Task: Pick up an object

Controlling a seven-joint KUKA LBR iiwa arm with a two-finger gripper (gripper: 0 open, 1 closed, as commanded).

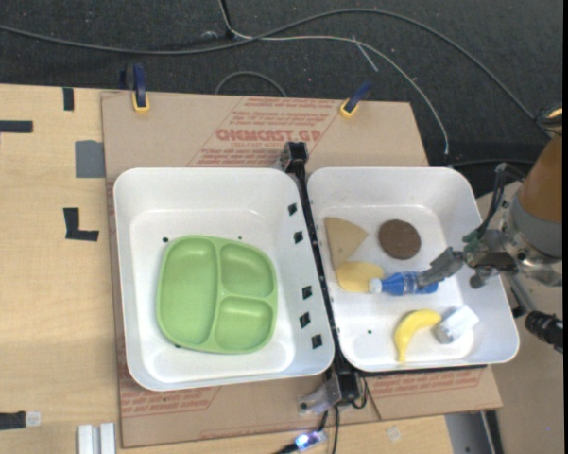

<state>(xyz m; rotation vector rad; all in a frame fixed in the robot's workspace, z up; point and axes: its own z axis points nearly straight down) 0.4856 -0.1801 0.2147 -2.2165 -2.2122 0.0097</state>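
**Gripper low over right bin, nothing seen between fingers**

In the right bin [454,192], lower right of the frame: a blue and white bottle [404,284] lying on its side near the bin's middle, touching a pale yellow lump [357,276] on its left. Just above, a tan wedge [344,237] and, to its right, a brown round disc [399,238]. Below the bottle, a yellow banana [412,330], curved, with a small white block [456,323] against its right end.

At the bottle's right end, the gripper [446,265], reaching in from the right edge of the frame, a dark finger slanting down toward the bottle's tip. Cannot tell whether released or clenched; contact with the bottle also unclear. Behind it, the grey arm with its orange band [546,183] at the right edge.

In the left bin [132,197], centre left of the frame: a green divided plate [217,294], three compartments, lying flat.

Under both bins, a cardboard sheet [255,130], held by two clamps at its upper edge. Beyond, black cables [265,36] across dark flooring along the top of the frame.
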